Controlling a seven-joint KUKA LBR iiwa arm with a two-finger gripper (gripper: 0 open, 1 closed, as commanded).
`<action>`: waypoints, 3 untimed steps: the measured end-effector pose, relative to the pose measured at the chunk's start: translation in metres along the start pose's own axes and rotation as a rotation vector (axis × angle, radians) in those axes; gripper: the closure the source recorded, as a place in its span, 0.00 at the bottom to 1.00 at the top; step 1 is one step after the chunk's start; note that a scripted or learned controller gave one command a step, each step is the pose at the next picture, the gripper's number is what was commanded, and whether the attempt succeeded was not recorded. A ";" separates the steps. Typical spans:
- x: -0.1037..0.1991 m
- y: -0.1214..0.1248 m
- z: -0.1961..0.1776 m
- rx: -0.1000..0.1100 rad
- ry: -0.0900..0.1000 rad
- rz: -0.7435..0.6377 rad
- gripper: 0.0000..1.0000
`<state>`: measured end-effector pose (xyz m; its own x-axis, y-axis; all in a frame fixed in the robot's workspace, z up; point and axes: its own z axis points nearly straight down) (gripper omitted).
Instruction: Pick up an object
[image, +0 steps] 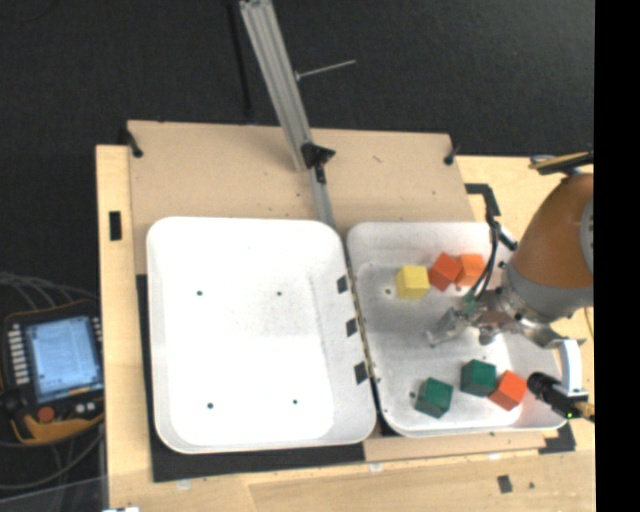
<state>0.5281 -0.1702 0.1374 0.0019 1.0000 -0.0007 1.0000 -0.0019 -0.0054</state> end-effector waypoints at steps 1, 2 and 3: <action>0.000 0.003 -0.015 -0.012 0.000 0.005 1.00; 0.000 0.006 -0.058 -0.012 -0.001 -0.005 1.00; -0.001 0.007 -0.106 -0.013 -0.002 -0.005 1.00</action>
<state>0.5360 -0.1716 0.2437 -0.0032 1.0000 -0.0026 1.0000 0.0032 0.0078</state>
